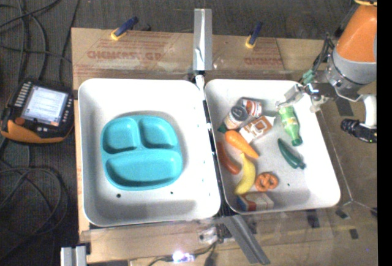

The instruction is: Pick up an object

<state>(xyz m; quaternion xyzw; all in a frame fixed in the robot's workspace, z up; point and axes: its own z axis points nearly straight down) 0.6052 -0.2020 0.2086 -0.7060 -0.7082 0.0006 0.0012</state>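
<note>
Small box [256, 201] at right bin [327, 194] front; tool [298, 92] above green bottle [290, 124], grip state unclear.

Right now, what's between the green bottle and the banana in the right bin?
In the camera view, the carrot lies between the green bottle and the banana, with the small carton just above the carrot, nearer the bottle.

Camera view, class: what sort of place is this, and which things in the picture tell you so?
Probably a robotics lab or test bench, not a kitchen. A robot arm reaches over two white bins clamped to a board, the food looks like toys, and a handheld control pendant lies among loose cables on the floor.
</note>
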